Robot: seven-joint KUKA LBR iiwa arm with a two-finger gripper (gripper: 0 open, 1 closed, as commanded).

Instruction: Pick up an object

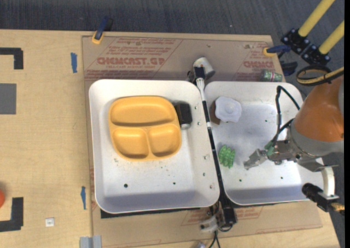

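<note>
Two shallow white bins sit side by side on the bench; the right bin [284, 189] receives the arm [322, 118], which enters from the right of the camera view. The gripper [256, 158] hangs low over the floor of this bin, its metal tip pointing toward the view's left and slightly downward. Whether that tip is parted or closed cannot be told at this scale; nothing is visibly caught in it.

The nearest candidate for the pick is the small green object [227, 156], lying on the floor of the right bin close to the divider between the bins. It lies just to the left of the gripper tip, apart from it, with bare white floor between them. Its long axis runs roughly from top to bottom of the view, hence across the line along which the gripper points.

A second candidate, the pale translucent object [227, 109], rests farther up the same bin, well apart from the gripper.

The left bin [109, 186] holds a yellow divided tray [145, 126] with a dark object [183, 114] touching its right edge; both lie beyond the divider. Judged from this layout, a short travel leftward brings the tool over the green object.
</note>
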